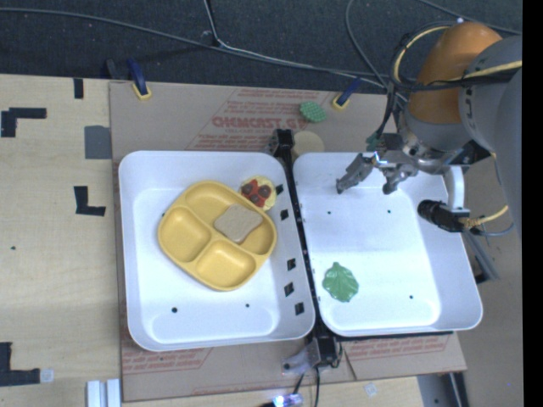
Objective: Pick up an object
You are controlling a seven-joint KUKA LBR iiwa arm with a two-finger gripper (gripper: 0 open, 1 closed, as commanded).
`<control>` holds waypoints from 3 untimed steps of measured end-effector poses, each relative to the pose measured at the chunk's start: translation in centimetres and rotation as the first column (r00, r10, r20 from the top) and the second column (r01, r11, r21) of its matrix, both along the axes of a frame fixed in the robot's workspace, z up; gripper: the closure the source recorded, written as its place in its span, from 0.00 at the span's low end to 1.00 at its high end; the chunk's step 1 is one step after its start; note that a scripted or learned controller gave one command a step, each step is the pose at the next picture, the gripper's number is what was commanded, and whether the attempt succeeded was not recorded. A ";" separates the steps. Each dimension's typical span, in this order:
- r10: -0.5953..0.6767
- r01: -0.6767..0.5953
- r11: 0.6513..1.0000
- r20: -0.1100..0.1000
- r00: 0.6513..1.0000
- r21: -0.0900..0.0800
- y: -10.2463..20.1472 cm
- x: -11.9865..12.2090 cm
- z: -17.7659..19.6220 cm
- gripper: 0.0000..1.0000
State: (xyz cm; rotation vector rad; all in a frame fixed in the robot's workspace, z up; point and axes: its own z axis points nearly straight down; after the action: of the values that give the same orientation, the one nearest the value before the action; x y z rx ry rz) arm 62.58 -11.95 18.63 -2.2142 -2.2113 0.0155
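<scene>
Well apart from the open, empty pincer (369, 180), a green leafy object (341, 282) low in the right bin (441, 308).

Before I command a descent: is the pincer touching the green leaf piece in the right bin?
Apart. The camera view shows the pincer at the far end of the right bin, bare white floor separating it from the green leaf piece.

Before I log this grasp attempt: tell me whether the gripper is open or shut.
Open. The gripper hangs over the right bin with its two fingers spread apart, nothing between them.
</scene>
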 end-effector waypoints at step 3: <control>0.004 -0.004 1.000 0.016 1.000 -0.004 1.0 0.1 -10.4 0.00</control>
State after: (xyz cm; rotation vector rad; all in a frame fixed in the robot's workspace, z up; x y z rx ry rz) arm 62.68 -10.92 8.27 -2.2198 -2.2256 0.0029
